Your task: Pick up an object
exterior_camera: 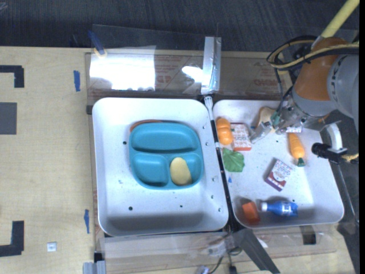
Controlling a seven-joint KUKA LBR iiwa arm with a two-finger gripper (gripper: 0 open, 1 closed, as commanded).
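Note:
My gripper (268, 128) is low over the back of the right bin (328, 201), reaching in from the upper right. A beige object (264, 115) lies right against it on its far side. A white and red packet (241, 137) and an orange carrot-like piece (224, 131) lie just to its left. A second orange carrot (296, 147) lies just to its right. Further forward are a green leafy piece (234, 160), a small red and white box (279, 174) and a blue bottle with an orange cap (278, 208). I see nothing lifted.
The left bin (111, 153) holds a blue divided plate (162, 147) with a yellow oval item (180, 170) in one compartment. A ridge where the two bins meet runs between them (219, 164). A clear plastic panel (148, 67) stands behind the bins. Cables (288, 50) loop near the arm.

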